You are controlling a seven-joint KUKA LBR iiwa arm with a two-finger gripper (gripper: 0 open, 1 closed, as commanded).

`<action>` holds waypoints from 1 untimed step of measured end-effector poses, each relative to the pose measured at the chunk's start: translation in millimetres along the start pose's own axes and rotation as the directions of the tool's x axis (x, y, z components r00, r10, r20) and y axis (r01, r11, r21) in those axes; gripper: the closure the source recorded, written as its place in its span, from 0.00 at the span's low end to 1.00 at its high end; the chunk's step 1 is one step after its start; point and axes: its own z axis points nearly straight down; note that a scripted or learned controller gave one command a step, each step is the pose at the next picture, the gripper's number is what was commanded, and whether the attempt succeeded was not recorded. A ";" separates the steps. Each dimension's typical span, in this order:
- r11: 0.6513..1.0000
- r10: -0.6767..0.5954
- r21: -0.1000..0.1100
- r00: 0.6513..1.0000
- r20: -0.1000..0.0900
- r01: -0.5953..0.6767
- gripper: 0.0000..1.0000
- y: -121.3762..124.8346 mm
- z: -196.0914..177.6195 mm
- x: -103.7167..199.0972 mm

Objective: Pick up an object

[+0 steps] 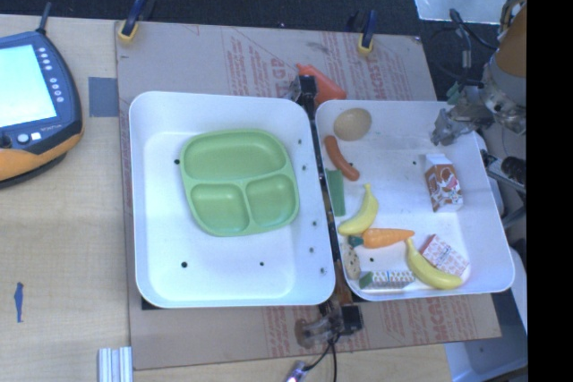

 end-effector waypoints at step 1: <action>1.000 -0.004 0.001 1.000 0.000 0.004 1.00 0.2 -10.1 0.0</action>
